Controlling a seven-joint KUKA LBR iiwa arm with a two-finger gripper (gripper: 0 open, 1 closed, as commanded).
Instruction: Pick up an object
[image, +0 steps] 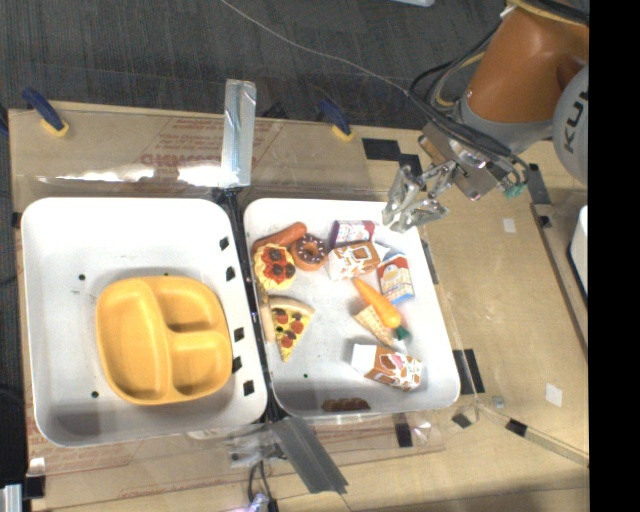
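The big grey letters "KU" show on the side of the grey robot arm with the orange band (520, 70) at the right edge. Faint red writing on the brown cardboard bench (500, 290) above the left bin is too blurry to read. The little metal claw (408, 212) hangs just over the top right corner of the right white bin (330, 385), at about one o'clock from the bin's middle. Its fingers look a little apart with nothing between them. In that bin lies a toy orange carrot (378, 301), its long side running from ten o'clock to four o'clock, green end at four. Near it are a pizza slice (288, 325), a round pizza (274, 266), a chocolate donut (309, 251) and small food cartons (352, 260). The left white bin (60, 230) holds a yellow plastic tray with sections (163, 339).
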